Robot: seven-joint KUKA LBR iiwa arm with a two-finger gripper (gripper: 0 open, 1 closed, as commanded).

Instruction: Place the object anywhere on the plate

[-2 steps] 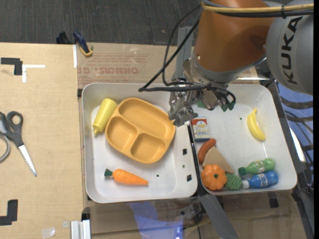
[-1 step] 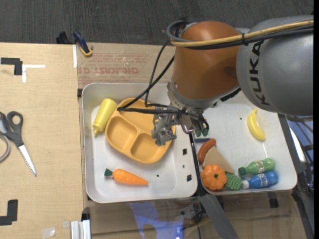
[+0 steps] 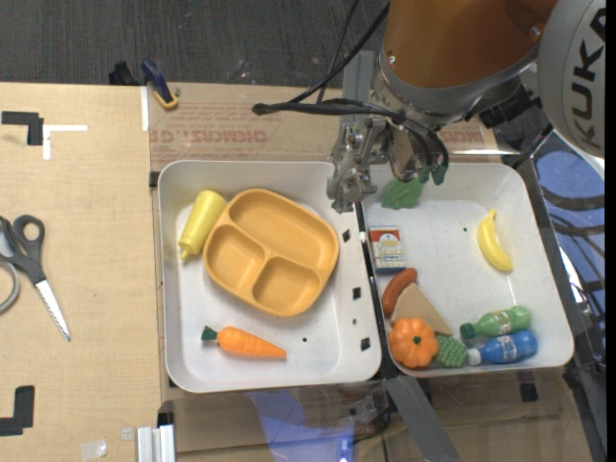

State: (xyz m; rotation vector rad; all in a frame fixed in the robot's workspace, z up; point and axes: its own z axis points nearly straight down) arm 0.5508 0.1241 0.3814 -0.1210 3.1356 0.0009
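You are looking down on a counter with two shallow white bins side by side. The arm reaches in from the right, and its gripper hangs over the upper end of the divider between the bins. How far the jaws stand apart cannot be told; the metal parts blur together, and nothing shows clearly between them.

Just to the right of the jaws, a green leafy toy lies at the top of the right bin. It looks beside them rather than inside, and whether they touch cannot be told.

The yellow plate, with three compartments, sits in the left bin, down and left of the jaws.

This seems to be the pickup or early carry stage. Next, you need a confirmed hold, then travel left and down over the plate.
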